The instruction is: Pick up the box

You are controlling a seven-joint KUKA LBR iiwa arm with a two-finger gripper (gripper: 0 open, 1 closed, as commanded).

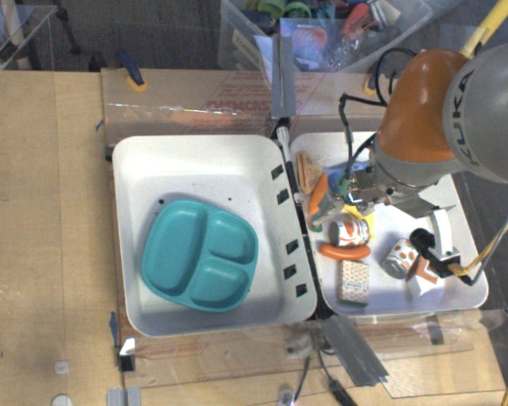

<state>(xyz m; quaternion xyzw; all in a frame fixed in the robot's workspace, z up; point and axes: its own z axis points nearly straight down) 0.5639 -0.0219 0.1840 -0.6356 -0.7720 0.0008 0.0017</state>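
box: small pale patterned box (354, 281), lying flat in the right bin (458, 194), front-left part, close to the front wall and near the divider between the bins
box neighbours: orange carrot-shaped piece (345, 249) just behind it, nearly touching; small tin with a yellow label (352, 229) behind that
gripper: gripper (421, 273) low in the right bin's front-right part, well apart from the box
gripper state: can't tell if open or closed, view too cluttered there; nothing seen held
between gripper and box: silver can (397, 257), tipped on its side, just beside the gripper on its left
arm: grey arm with orange band (419, 108) comes in from the right, leaning over the rear half of the right bin
rear-left of right bin: heap of small items by the divider, orange and brown pieces, too jumbled to name
left bin: left bin (135, 167) holds a teal divided plate (201, 255), flat, front-centre
behind bins: clear tub of mixed coloured toys (322, 15)
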